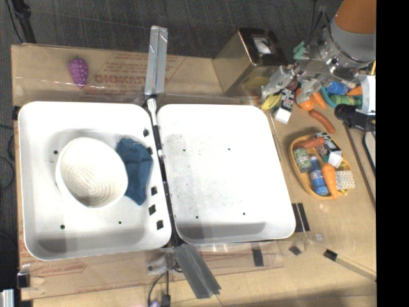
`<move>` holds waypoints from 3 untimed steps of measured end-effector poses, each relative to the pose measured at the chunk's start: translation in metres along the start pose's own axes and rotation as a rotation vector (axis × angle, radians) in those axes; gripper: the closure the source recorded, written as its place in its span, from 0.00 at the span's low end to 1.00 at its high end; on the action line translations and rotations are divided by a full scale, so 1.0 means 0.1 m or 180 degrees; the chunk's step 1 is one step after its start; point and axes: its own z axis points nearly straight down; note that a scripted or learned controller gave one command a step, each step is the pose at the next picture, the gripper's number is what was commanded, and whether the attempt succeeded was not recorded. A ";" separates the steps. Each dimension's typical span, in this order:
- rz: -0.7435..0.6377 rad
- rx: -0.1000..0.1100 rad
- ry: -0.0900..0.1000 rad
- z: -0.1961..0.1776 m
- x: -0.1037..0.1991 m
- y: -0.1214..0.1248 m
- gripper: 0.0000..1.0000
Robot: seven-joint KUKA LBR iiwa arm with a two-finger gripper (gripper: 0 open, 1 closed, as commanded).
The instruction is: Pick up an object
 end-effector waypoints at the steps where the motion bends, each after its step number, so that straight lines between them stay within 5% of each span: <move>1: 0.0907 0.0002 0.0000 -0.85 0.06 0.32 0.00; 2: 0.0635 0.0020 0.0004 -0.84 0.10 0.26 0.00; 3: 0.0600 0.0034 0.0001 -0.92 0.13 0.27 1.00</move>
